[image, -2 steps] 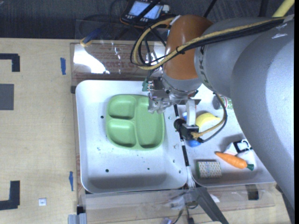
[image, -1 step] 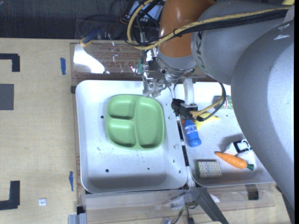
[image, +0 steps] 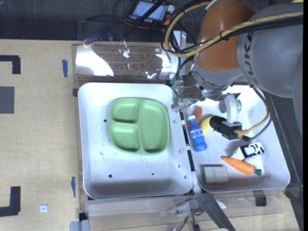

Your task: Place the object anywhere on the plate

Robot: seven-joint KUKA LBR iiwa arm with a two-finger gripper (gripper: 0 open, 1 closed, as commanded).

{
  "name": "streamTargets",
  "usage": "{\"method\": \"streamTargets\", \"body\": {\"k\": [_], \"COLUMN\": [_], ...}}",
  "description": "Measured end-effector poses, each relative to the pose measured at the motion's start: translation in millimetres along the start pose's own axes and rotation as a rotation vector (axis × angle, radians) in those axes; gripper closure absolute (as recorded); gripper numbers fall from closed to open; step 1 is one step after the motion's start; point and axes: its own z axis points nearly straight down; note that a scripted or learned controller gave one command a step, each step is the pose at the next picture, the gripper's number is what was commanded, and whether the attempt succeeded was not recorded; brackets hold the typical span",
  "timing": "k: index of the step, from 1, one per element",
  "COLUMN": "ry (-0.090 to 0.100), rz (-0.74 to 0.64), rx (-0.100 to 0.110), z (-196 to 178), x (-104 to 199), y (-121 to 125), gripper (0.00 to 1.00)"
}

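Observation:
The green divided plate [image: 140,124] lies in the left bin [image: 91,143], with nothing on it. My gripper [image: 179,100] hangs over the strip between the two bins, near the plate's upper right corner. Nothing shows between its tips from this angle. Just right of and below it, in the right bin [image: 274,172], lies a blue bottle [image: 197,137] with an orange cap, and a small yellow object [image: 206,124] beside it. An orange carrot [image: 239,165] rests lower right in that bin.
A greyish textured block [image: 215,173] sits at the right bin's front edge, and a black-and-white item [image: 252,149] lies near the carrot. The big grey arm covers the right bin's back part. A handheld device [image: 148,12] lies behind the bins.

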Motion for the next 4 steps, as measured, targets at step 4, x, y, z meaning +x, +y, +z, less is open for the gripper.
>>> {"method": "streamTargets", "body": {"k": [4], "ry": [0.0], "rz": [-0.016], "rx": [-0.004], "z": [38.9], "x": [53.4], "y": [53.5], "gripper": [1.0]}}
